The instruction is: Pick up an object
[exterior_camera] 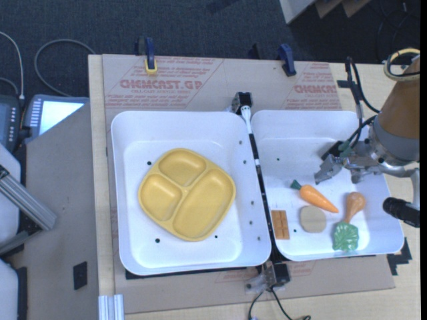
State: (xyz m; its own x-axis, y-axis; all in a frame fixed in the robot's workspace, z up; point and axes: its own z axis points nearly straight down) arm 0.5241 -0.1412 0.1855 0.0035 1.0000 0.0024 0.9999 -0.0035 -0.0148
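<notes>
Orange plastic carrot (317,198) is lying in the right white bin (293,129), just below and left of the grey two-finger claw (331,167), which is hovering above the bin floor, gripping nothing; its open-or-shut state is unclear.

Carrot (317,198), drumstick (354,205), broccoli (345,237), cracker (280,224): right bin (293,129).

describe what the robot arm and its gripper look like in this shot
The arm enters from the right: a rounded grey body with a broad orange band above the wrist. Black cables run along its upper side, and a yellow-and-white ring marking sits near its top. The gripper is a small grey metal assembly with two dark, slim fingers.
</notes>
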